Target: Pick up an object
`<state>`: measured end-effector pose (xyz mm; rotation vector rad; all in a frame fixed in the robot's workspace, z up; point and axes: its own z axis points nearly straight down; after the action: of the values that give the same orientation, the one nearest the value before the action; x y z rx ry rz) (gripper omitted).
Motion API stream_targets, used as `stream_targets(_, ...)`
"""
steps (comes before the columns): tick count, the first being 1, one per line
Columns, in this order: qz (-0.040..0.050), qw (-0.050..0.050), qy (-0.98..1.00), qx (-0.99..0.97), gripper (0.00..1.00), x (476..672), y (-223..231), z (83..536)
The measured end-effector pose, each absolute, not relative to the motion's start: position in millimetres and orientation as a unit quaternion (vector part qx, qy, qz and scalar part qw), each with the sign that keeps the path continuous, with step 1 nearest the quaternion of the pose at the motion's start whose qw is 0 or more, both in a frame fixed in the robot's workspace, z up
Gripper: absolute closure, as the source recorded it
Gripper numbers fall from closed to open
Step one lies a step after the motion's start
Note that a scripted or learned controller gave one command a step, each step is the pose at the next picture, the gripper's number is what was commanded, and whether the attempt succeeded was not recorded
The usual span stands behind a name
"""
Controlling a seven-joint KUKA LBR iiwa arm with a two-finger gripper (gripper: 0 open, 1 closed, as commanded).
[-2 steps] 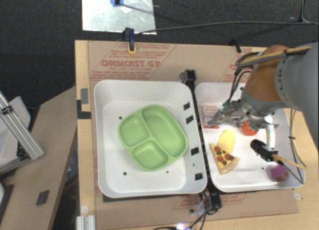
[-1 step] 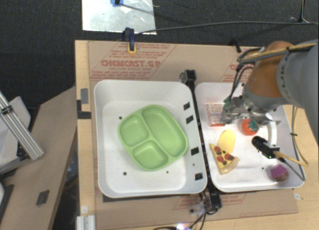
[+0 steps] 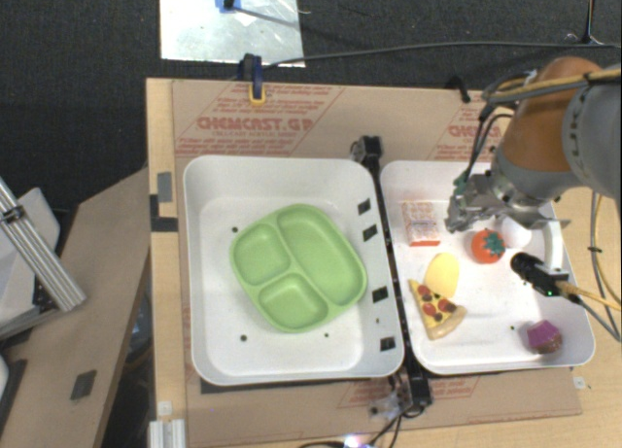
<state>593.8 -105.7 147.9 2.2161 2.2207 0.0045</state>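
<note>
One grey arm with an orange band (image 3: 544,120) above its wrist reaches in from the right and bends down over the right-hand shallow white bin (image 3: 573,339), its two-finger gripper (image 3: 473,211) hanging low above the bin's upper middle. Whether the jaws are parted or closed I cannot tell, since the dark metal parts blur together; nothing is seen between them. Just below and right of the gripper lies a small red tomato-like toy with a green top (image 3: 487,246), near the fingers but apart from them. To the gripper's left lies a small flat packet with red and white print (image 3: 421,222). Further down rests a pale yellow rounded piece (image 3: 442,273), touching a toy pizza slice with red dots (image 3: 437,308) beneath it. A small purple lump (image 3: 544,336) sits near the bin's lower right corner, well apart from the rest. In the left-hand shallow white bin (image 3: 209,339) lies a light green plastic plate with three compartments (image 3: 297,266), tilted diagonally.
</note>
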Motion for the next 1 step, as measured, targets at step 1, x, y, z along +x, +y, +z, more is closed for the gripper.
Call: stream_targets(1, 0.0018, 0.002, 0.708, 0.706, 1.0, 593.0, -104.3, 191.9)
